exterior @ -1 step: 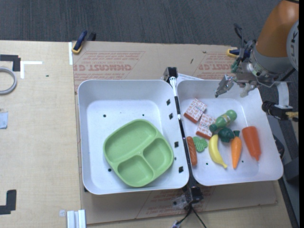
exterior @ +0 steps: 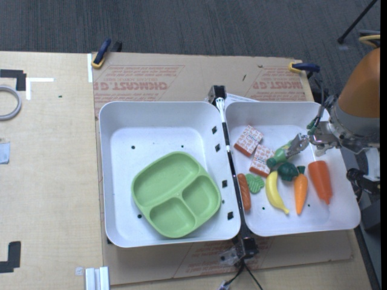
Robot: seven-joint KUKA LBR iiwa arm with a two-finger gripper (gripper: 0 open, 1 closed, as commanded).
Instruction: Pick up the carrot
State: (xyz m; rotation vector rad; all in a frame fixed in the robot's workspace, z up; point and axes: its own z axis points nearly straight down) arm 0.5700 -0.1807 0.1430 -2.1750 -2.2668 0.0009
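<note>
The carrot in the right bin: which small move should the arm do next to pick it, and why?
Probably shift the pincer toward the near edge of the right bin, to above the small carrot. The pincer now sits over the green toy, farther back than the carrot, which lies between the banana and a bigger orange carrot-like piece.

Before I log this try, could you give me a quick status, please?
Hand over right bin, nothing visibly held. Carrot lying in bin, untouched. Banana and green toy crowd it.

- Carrot (exterior: 300,191): smooth orange plastic, slightly glossy.
- Bins (exterior: 158,121): glossy white plastic (moulded).
- Plate (exterior: 175,194): matt green plastic.
- Worktop (exterior: 48,180): matt brown cardboard sheet.
</note>
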